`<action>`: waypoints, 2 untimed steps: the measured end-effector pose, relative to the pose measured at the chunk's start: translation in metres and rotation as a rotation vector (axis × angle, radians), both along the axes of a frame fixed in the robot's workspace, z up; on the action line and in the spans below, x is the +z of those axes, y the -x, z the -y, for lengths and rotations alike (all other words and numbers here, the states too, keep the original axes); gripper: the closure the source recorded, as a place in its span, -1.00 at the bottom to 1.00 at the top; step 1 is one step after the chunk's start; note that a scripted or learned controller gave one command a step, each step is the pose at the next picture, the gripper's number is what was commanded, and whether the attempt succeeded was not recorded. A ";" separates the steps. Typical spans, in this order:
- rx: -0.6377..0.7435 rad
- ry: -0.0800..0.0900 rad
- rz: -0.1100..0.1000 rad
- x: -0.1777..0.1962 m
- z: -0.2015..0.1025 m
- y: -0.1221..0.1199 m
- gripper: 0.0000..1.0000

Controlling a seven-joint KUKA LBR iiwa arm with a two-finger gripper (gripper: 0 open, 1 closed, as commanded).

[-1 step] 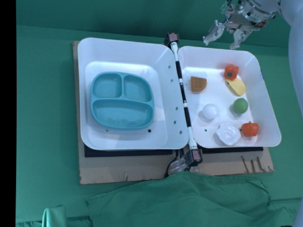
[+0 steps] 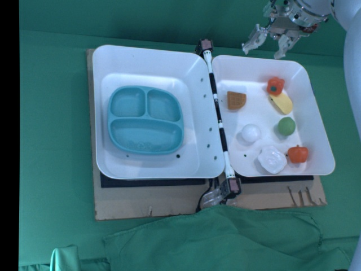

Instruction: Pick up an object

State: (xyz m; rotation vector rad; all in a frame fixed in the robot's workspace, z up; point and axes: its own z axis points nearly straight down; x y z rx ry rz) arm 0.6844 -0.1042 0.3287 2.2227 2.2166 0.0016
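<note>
Camera view has the gripper (image 2: 268,44) hovering at upper right of the frame, jaws spread wide and holding nothing, above the right bin (image 2: 316,130) with its orange pepper (image 2: 275,85).

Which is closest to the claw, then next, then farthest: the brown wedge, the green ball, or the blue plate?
From the claw, seen from the camera view:
1. Brown wedge, near the divider in the right bin.
2. Green ball, toward the right bin's outer side.
3. Blue plate, across in the left bin.
</note>
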 end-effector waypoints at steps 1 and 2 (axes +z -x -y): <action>0.000 0.001 -0.004 -0.042 0.000 -0.007 -1.00; -0.001 0.001 -0.006 -0.103 0.001 -0.007 -1.00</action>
